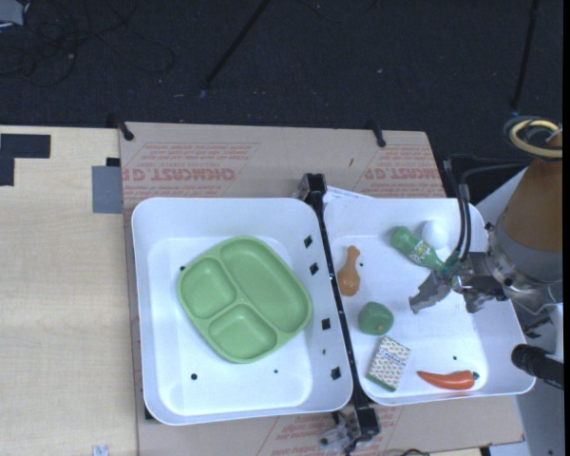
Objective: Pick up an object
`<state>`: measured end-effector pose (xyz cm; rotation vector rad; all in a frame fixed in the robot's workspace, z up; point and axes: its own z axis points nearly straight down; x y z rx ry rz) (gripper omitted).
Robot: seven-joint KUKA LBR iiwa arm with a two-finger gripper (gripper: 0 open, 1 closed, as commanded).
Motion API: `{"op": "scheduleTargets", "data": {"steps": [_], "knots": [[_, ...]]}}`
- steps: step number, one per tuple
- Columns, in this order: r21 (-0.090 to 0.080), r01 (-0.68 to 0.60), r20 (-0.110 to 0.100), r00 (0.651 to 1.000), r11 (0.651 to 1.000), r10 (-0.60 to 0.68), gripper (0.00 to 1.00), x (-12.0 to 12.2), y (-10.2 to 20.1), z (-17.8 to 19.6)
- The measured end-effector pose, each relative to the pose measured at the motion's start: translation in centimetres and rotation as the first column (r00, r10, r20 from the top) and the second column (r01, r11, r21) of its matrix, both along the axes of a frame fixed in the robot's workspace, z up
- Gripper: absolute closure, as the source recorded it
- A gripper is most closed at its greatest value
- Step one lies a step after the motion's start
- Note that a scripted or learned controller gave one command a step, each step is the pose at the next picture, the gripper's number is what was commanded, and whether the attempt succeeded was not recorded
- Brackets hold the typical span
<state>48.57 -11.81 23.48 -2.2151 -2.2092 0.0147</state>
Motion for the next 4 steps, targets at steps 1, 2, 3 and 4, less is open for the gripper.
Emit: {"op": "scheduleTargets", "data": {"steps": [1,2,3,4], "knots": [[-0.001,-0.002,0.012,1.000,1.000,0.002,0.00,0.2,0.0,0.7],[0.000,-0.002,0.009,1.000,1.000,0.002,0.00,-0.7,-0.6,-4.6],[-0.001,-0.003,0.011,1.000,1.000,0.003,0.00,-0.5,-0.8,-8.8],[0.001,-0.002,0.013,1.000,1.000,0.002,0.00,-0.5,-0.7,-13.9]]}}
